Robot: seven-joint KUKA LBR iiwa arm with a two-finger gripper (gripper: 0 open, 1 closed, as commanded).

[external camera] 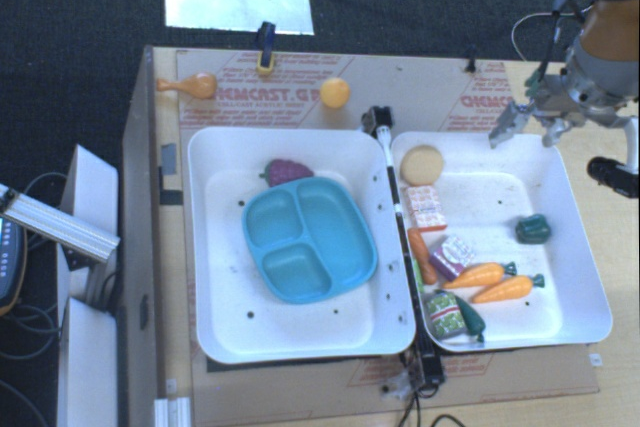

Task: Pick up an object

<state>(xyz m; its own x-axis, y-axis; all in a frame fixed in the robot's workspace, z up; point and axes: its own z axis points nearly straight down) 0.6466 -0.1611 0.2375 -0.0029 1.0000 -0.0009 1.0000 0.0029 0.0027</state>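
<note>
- End effector (pixel 527 123) hanging open over right bin (pixel 575 205) back rim, gripping nothing.
- Carrots (pixel 490 281), green pepper (pixel 533 229), carton (pixel 425 208) lying below.
- Bench (pixel 300 80) lettering showing, unreadable.

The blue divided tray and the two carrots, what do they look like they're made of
The blue divided tray looks like moulded plastic: one even colour, smooth rounded compartment walls, a soft sheen. The two carrots in the right bin are probably plastic toy food: uniform bright orange, smooth skin, stubby green tops. Rubber or foam cannot be ruled out from this view.
</note>
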